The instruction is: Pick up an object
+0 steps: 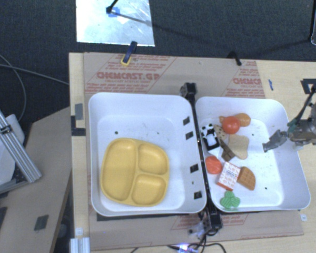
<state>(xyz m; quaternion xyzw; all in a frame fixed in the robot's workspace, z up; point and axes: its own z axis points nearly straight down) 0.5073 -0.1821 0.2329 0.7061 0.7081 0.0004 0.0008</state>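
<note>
The right bin (284, 188) holds several small toy foods: a red tomato (231, 125) beside an orange piece (243, 119), a tan wedge (239, 146), a black-and-white toy (210, 137), a red-orange piece (214, 164), a red-and-white packet (229, 175), a brown waffle-like piece (247, 178) and a green piece (230, 200). My gripper (273, 140) reaches in from the right, hanging over the bin's bare right part, to the right of the tan wedge and apart from every object. Nothing shows between its fingers.
The left bin (116, 107) holds a yellow divided plate (135, 171). A black hinge strip (199, 157) runs between the two bins. The bench's cardboard sheet (147, 75) borders them at the back, with a small yellow-blue tool (128, 54) lying there.
</note>
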